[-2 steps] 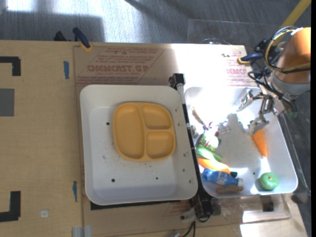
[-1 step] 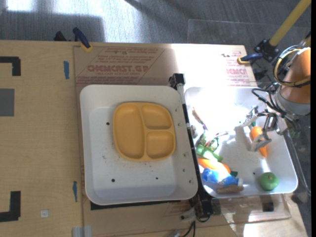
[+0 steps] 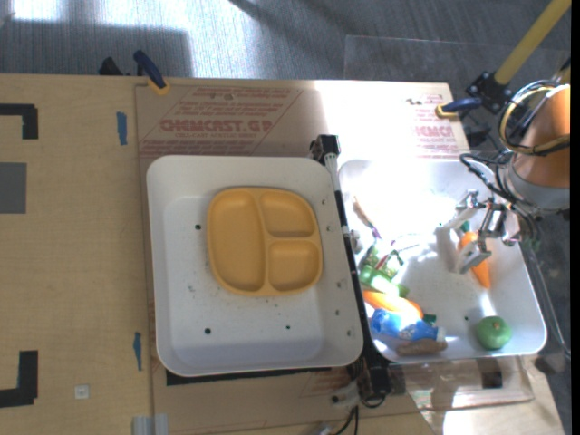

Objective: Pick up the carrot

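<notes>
One carrot (image 3: 480,263) is lying in the right bin (image 3: 530,320), near its right wall, a small orange piece slanting down and to the right. The fingers (image 3: 470,254) are standing right over its upper end, with grey pads either side of the orange, so they appear to be closing around it or already clamping it; the glare on the bin floor is making it hard to tell how tightly, and I cannot tell whether they are gripping. The carrot's lower tip is sticking out below the fingers and seems to be resting on, or hanging just above, the bin floor.

Going outward, a green ball-like fruit (image 3: 493,332) is sitting near the bin's lower right corner, well apart from the carrot. Toward the bin's left side a cluster of toys (image 3: 399,311) is lying in a heap, orange, blue and green pieces touching each other. The left bin (image 3: 172,270) is carrying a yellow divided plate (image 3: 265,240). Both bins are sitting on the cardboard-covered surface (image 3: 72,243).

As a judgement, the reach and descent are looking done and the grasp is underway; the lift clear of the bin is what is left, and it is not yet showing.
</notes>
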`<action>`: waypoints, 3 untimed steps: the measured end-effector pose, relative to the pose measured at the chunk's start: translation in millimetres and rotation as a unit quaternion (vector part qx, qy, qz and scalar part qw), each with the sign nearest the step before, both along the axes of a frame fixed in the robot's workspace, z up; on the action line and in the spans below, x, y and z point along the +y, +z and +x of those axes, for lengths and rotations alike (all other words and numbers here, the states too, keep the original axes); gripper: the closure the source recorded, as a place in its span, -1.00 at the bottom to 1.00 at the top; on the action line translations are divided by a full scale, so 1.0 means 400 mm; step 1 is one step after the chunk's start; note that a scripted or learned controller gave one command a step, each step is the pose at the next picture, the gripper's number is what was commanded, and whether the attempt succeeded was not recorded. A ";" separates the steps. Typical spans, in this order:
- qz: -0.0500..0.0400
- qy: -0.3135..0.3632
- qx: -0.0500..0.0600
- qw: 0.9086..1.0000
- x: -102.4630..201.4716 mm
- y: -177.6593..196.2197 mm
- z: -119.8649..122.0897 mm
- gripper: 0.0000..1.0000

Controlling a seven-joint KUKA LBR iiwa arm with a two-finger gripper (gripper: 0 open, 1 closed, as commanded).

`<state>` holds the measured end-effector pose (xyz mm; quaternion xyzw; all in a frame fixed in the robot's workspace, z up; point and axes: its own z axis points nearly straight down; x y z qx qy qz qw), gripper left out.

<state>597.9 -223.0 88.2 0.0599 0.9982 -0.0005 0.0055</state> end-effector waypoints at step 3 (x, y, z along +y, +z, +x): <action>0.001 -0.082 0.000 0.997 0.001 0.001 -0.046 -1.00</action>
